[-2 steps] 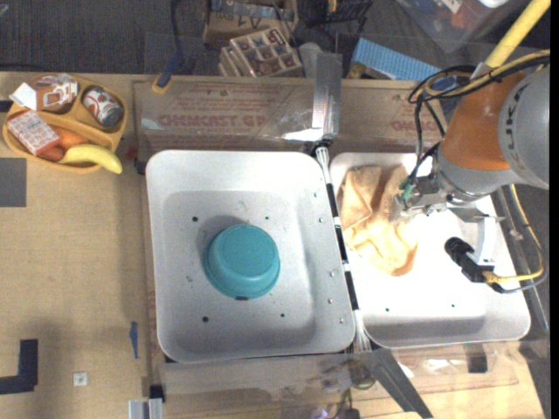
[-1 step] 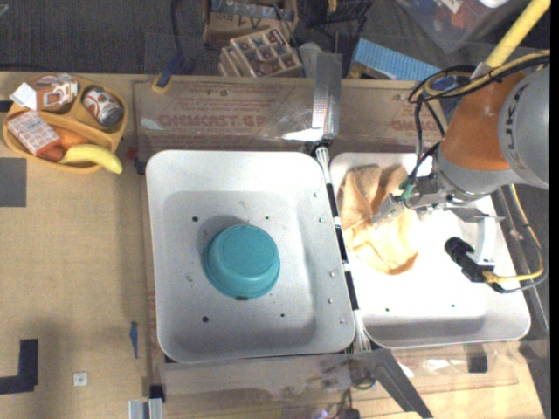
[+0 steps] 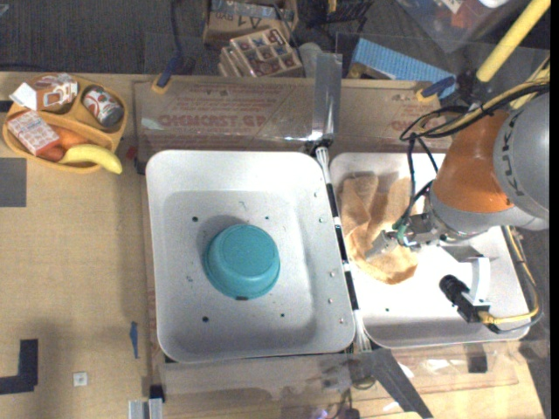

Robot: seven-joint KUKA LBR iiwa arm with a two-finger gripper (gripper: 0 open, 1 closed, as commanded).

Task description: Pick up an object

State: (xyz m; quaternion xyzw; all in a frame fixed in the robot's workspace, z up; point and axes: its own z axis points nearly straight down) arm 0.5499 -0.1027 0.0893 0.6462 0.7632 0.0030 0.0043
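Note:
A teal bowl (image 3: pixel 243 260) lies upside down near the middle of the left bin (image 3: pixel 175 190). A tan, floppy, cloth-like thing (image 3: pixel 371 206) covers the left part of the right bin (image 3: pixel 437 308), and its rounded lower end (image 3: pixel 397 271) reaches towards the bin's middle. My gripper (image 3: pixel 382 250) comes in from the right and is low over the tan thing's lower half, right at its surface. The grey arm with its orange band (image 3: pixel 472 177) hangs above the right bin's upper right and hides that part of it.
The two bins meet at a narrow rim (image 3: pixel 339 234). A cardboard wall (image 3: pixel 227 112) runs behind them. An orange dish (image 3: pixel 17 136) with toy food and a banana (image 3: pixel 92 156) sits at the bench's far left. Boxes and cables crowd the background.

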